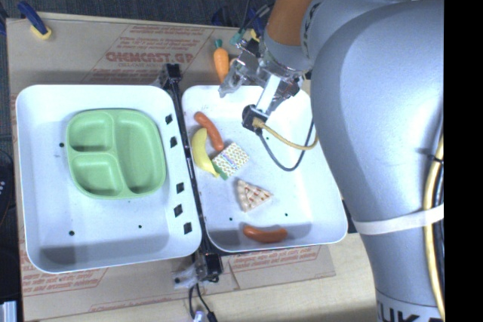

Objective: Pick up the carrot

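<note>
gripper [243, 99] over right bin's [321, 185] top edge, finger state can't tell | carrot [220, 62] outside bin on cardboard, beside gripper | banana [201, 151] in bin

Orange carrot [220, 64] w/ green top; yellow banana [201, 152]; pale green plate [115, 153]; white bins [45, 237]; checkered multicolour block [231, 159] noted.

The right bin [321, 196] is crowded down its left side: sausage [210, 130], banana [201, 152], wrapped block [231, 158] and pizza slice [253, 195] bunch together. Its right side lies open. The carrot [220, 62] sits past the far rim, the gripper [253, 90] just beside it.
</note>
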`<state>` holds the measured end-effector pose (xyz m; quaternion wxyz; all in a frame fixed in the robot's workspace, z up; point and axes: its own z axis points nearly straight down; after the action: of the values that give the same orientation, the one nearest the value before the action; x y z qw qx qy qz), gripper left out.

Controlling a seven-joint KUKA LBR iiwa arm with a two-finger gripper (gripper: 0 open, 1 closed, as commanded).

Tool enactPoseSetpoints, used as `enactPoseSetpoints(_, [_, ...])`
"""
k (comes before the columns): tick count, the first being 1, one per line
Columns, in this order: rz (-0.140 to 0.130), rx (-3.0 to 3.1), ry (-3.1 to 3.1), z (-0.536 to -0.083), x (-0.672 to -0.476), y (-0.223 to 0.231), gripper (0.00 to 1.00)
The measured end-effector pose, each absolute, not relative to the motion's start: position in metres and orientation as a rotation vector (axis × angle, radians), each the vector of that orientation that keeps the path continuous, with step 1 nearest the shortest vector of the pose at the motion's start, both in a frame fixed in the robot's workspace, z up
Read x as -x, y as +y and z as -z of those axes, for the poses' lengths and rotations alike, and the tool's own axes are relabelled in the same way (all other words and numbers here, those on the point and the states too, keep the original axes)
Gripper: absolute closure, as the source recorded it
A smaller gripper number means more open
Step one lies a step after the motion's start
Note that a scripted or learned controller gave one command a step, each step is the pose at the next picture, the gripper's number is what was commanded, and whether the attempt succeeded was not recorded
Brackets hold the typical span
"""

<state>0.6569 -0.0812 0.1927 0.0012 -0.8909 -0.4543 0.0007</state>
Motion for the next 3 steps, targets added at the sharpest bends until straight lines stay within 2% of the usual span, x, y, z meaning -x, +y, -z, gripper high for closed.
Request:
enactPoseSetpoints(1, [-0.01, 2.821, -1.374, -0.09, -0.632, -0.128, 0.0])
enactPoseSetpoints(2, [-0.006, 2.924, -1.139, -0.192, -0.643, -0.087, 0.0])
enactPoseSetpoints(3, [-0.01, 3.044, -0.756, -0.091, -0.632, -0.16, 0.0])
